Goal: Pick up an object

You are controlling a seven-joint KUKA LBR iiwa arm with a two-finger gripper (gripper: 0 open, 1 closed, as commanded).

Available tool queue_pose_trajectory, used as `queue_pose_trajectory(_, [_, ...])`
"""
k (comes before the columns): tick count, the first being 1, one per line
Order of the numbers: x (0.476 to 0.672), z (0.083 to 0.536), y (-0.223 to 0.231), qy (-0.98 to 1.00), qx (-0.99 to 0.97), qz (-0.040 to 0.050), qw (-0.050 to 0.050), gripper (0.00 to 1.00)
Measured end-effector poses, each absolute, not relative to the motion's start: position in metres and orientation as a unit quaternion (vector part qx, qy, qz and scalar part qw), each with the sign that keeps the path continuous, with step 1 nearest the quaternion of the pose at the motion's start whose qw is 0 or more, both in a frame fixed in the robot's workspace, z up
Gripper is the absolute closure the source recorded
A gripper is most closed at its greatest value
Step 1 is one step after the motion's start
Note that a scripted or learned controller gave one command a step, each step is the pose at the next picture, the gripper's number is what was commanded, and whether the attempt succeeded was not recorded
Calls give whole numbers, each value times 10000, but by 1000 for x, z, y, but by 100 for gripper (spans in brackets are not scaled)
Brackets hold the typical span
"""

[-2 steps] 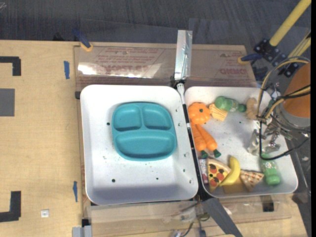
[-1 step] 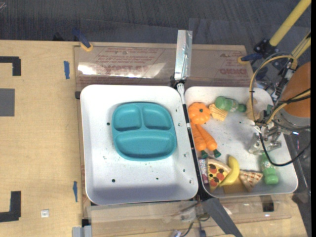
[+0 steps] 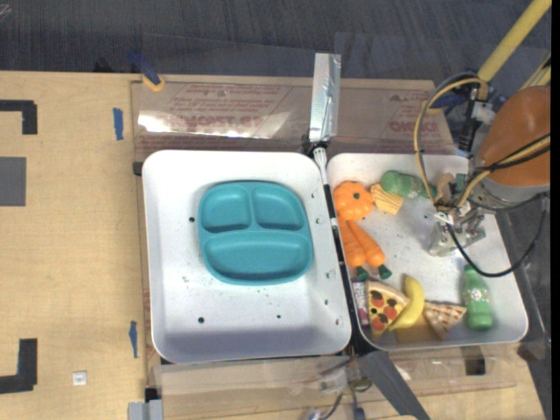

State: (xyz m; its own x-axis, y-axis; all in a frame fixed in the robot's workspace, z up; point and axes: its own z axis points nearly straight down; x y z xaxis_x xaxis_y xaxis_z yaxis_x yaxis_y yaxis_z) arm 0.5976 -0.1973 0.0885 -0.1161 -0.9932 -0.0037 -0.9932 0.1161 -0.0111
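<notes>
On the bench, two shallow white bins are placed side by side. The left bin (image 3: 166, 261) contains a teal divided plate (image 3: 255, 232) with three compartments, lying flat near the middle. The right bin (image 3: 516, 309) contains several toy food items. A small orange pumpkin (image 3: 353, 199) is seen at the left wall of this bin, and just below it an orange carrot (image 3: 360, 244) lies with its tip pointing toward the lower right. A yellow corn piece (image 3: 386, 199) is just beside the pumpkin, and a green vegetable (image 3: 402, 184) is touching its upper right side. Along the near wall, a pizza slice (image 3: 382, 305), a yellow banana (image 3: 411, 303), a brown triangular sandwich piece (image 3: 444, 316) and a green bottle (image 3: 477, 297) are lined up, close to each other.

From the right, the arm reaches in, and its orange band (image 3: 518, 138) is visible above the wrist. The gripper (image 3: 457, 228) is lowered over a bare part of the right bin's floor, between the green vegetable and the green bottle. No object is seen between its fingers; whether they are open or closed cannot be told.
</notes>
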Motion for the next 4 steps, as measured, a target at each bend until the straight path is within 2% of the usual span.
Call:
queue_pose_trajectory(1, [669,88,-118,6728,-7398,-12,52,100])
queue_pose_trajectory(2, [671,221,-37,6992,-7149,-50,84,100])
queue_pose_trajectory(3, [659,149,-134,5019,-8649,17,14,100])
queue_pose_trajectory(4, [669,222,-40,5415,-8407,-30,57,100])
